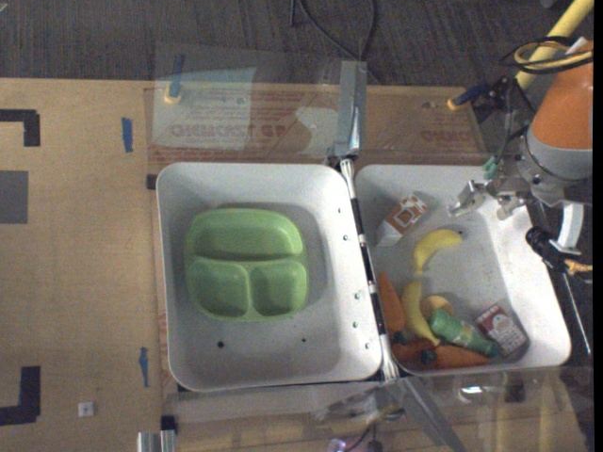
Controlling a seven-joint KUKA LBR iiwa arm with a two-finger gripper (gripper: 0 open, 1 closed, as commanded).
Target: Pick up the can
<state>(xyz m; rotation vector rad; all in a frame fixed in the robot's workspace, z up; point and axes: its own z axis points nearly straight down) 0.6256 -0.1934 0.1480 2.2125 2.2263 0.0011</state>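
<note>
Bench holds 2 white bins. Gripper (482, 199) hovers at right bin's (551, 342) far edge, finger state indeterminate. Can (501, 329) lies near front-right corner, ungrasped; entire pick remains.

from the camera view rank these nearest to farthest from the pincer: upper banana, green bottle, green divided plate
The pincer sits at the right bin's upper right.
1. Upper banana, just below and left of it, in the right bin.
2. Green bottle, at that bin's near edge.
3. Green divided plate, across in the left bin.
</note>
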